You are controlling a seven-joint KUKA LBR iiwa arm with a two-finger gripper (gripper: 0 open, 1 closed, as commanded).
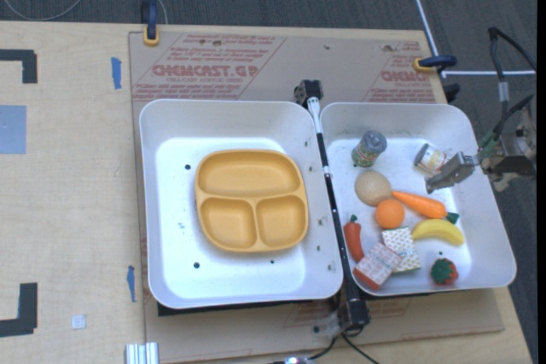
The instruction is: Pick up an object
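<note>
The right bin (486,234) holds several toy foods: a small can (369,148), a pale jar lying on its side (429,157), a beige egg-shaped piece (373,187), an orange (391,214), a carrot (420,204), a banana (438,231), a red chili (353,239), two wafer-like blocks (388,260) and a strawberry (443,271). My gripper (450,173) reaches in from the right edge. It hovers low over the bin's upper right part, just right of the jar and just above the carrot's leafy end. Nothing is visibly held in it.
The left bin (171,251) carries a yellow divided plate (252,200) at its centre. A black clamp (309,91) sits at the top of the seam between the bins. Blue and yellow clips (433,61) hold the cardboard underlay. Cables hang at the right.
</note>
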